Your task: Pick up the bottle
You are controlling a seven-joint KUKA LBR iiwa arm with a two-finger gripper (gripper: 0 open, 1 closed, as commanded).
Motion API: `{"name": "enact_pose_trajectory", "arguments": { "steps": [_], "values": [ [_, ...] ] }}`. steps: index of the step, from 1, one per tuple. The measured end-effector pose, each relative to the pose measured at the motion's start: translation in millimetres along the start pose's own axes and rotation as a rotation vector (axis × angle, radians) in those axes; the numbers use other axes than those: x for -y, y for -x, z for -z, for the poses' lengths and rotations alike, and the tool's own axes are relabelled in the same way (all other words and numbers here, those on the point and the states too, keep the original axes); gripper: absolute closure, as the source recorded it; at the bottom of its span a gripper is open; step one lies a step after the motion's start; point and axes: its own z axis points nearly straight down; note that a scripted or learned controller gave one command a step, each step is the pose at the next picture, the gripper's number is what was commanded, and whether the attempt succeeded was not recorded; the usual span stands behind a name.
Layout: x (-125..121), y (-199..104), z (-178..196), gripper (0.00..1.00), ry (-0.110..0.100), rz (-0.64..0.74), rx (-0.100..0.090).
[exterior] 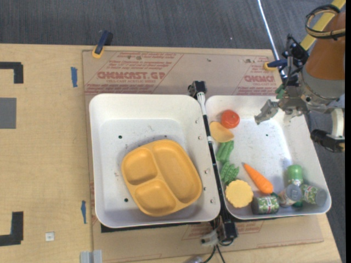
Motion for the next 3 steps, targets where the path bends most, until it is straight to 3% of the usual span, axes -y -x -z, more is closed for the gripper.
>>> {"name": "enact_pose_trajectory", "arguments": {
  "steps": [1, 2, 3],
  "values": [
    [0.5, -54.4, -91.4, 0.00, -0.003, 0.036, -0.001],
    [31.9, 52.1, -105.7, 0.00, 0.006, -0.048, 0.001],
    [-48.2, 58.9, 29.7, 0.00, 0.002, -0.164, 0.001]
  ]
}}
